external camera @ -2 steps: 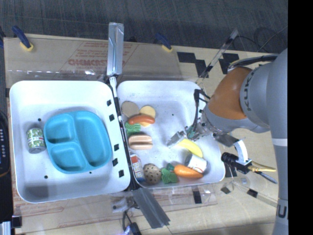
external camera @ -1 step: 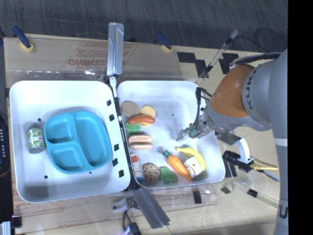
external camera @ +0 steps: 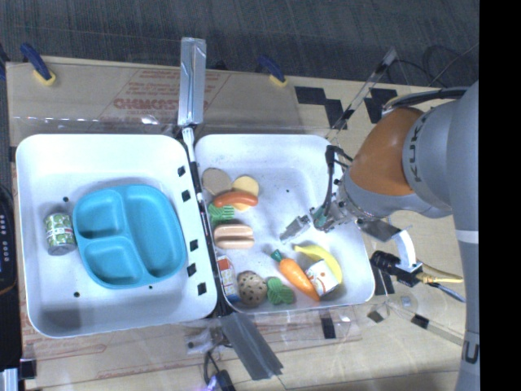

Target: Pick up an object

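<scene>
- Hovering low over the right bin [external camera: 269, 141], my gripper [external camera: 303, 225] sits in the bare patch of the floor, just above the yellow banana [external camera: 319, 257]; whether it is released or clenched I cannot tell, and nothing visibly hangs from it.
- Nearest the front edge of that bin lie the things I could take: a speckled brown cookie [external camera: 251, 287], a green broccoli piece [external camera: 281, 295] touching it, an orange carrot [external camera: 293, 274] slanting up from there, and a small white bottle with a red label [external camera: 324, 282] lying against the banana.
- Along the bin's left wall a flat red and white packet [external camera: 225, 274] stands near the cookie.
- Further back come a hot dog in its bun [external camera: 234, 235], then a second sausage-like piece with a green leafy bit [external camera: 228, 204], then a tan round slice [external camera: 216, 179] and a pale one [external camera: 247, 187] beside it.
- Across the divider, the left bin [external camera: 49, 149] holds a blue compartment tray [external camera: 130, 235] and a small green-labelled can [external camera: 59, 231] just beside it, well apart from me.
- By my judgement the pick is not yet done: every object rests on a bin floor. The banana and the carrot are the closest candidates; lowering, closing and lifting remain.
</scene>
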`<action>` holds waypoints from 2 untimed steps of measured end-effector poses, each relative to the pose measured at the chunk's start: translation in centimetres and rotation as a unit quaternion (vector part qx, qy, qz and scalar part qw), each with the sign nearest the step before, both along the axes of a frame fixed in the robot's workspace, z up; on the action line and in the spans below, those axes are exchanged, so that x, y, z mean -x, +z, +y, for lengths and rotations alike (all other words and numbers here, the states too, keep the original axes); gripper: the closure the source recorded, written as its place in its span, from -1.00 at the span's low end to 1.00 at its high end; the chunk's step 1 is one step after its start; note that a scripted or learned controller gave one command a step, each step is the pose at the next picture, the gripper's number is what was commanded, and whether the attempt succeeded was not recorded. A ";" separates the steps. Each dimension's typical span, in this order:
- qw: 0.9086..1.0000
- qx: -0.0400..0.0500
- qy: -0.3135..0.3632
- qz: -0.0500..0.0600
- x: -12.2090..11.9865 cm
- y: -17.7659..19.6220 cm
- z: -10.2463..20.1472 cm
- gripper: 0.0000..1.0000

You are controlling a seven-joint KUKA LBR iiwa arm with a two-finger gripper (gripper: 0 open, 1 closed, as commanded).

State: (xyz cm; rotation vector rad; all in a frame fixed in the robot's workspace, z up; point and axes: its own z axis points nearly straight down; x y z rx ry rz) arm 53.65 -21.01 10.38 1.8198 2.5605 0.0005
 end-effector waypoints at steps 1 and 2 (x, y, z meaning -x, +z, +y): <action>0.999 -0.001 0.052 0.000 5.5 -1.2 2.0 -1.00; 0.998 0.000 -0.055 0.000 -2.2 1.8 0.0 -1.00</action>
